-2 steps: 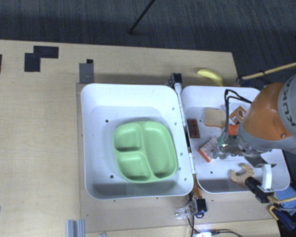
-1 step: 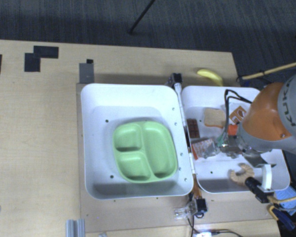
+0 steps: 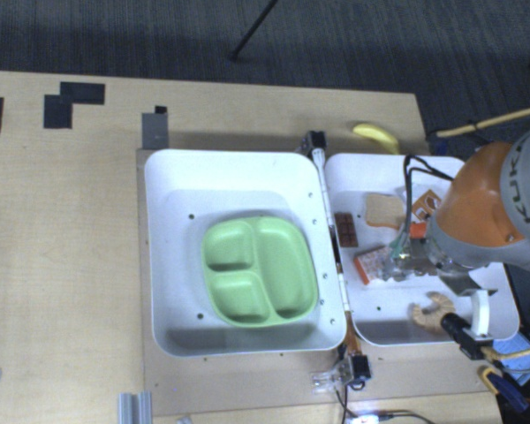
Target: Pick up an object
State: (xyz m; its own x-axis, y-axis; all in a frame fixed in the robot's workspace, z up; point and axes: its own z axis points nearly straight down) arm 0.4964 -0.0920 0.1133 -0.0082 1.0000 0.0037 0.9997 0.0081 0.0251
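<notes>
- gripper (image 3: 397, 263) low in right bin (image 3: 371, 325), can't tell its state
- orange-red packet (image 3: 367, 264) just beside it, toward the left bin (image 3: 172, 237), long axis slanted
- nearest obj, short reach

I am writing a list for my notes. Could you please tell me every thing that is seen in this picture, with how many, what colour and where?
bins: two, white, side by side on the bench
plate: one, light green, three compartments, in the left bin
brown bar: one, dark brown, right bin near its left wall
tan block: one, tan, right bin toward its far side
orange packet: one, orange and white, right bin, just left of the gripper
pretzel-like piece: one, light brown, right bin near its front wall
banana: one, yellow, on the bench behind the right bin
bench: one, pale wood
arm: one, grey with orange band, over the right bin
gripper: one, low in the right bin
</notes>
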